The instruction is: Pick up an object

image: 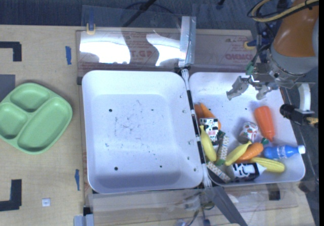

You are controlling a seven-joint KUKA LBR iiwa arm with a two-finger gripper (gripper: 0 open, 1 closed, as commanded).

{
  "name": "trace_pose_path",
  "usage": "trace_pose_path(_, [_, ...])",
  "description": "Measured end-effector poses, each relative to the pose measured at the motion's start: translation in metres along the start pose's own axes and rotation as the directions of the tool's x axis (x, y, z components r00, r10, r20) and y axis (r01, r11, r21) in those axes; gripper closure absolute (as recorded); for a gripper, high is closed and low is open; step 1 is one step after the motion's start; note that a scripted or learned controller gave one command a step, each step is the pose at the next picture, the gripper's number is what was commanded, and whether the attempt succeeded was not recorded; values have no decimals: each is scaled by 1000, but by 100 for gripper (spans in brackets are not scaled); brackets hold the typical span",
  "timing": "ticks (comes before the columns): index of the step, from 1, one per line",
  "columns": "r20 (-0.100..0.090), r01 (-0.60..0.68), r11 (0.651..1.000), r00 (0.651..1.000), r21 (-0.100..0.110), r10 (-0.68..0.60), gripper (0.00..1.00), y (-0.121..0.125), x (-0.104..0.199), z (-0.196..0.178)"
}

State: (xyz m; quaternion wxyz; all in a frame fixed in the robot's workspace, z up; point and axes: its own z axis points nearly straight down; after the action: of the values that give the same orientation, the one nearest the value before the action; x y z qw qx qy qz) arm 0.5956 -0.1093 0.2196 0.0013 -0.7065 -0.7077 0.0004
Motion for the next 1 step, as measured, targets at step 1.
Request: trace_pose_path(1, [0, 0, 1000, 1000, 0, 0, 0, 0, 0, 0])
